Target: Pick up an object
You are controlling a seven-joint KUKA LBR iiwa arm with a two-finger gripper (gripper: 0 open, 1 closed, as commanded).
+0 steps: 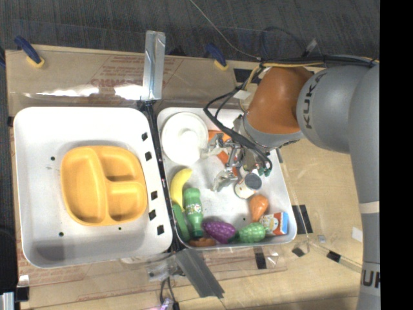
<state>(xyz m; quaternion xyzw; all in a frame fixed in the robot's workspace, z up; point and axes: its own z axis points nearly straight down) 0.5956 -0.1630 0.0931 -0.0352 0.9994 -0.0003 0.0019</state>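
One gripper (227, 173) over right bin (287, 192) | fingers blurred (unclear)

Yellow tray (103, 185), purple grapes (219, 229), white bins (32, 141).

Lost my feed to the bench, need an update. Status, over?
Claw low in the right bin, nothing visibly held. Banana, green bottle, grapes bunched at the near-left wall. Yellow tray in left bin.
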